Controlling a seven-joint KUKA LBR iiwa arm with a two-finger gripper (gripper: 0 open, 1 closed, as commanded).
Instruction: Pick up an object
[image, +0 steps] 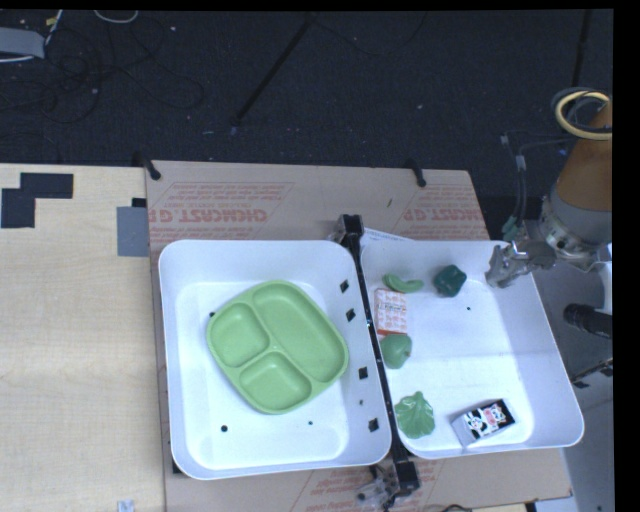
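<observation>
- Cardboard sheeting covers the counter under both bins.
- Left bin: green divided tray.
- Right bin: dark green object, small card box.
- My claw sits over the right bin's far edge; finger state: I cannot tell.

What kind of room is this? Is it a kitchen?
Probably a robot lab, not a kitchen. A robot arm reaches over two white bins on cardboard, one holding a green toy plate, and cables lie on the dark floor.
</observation>
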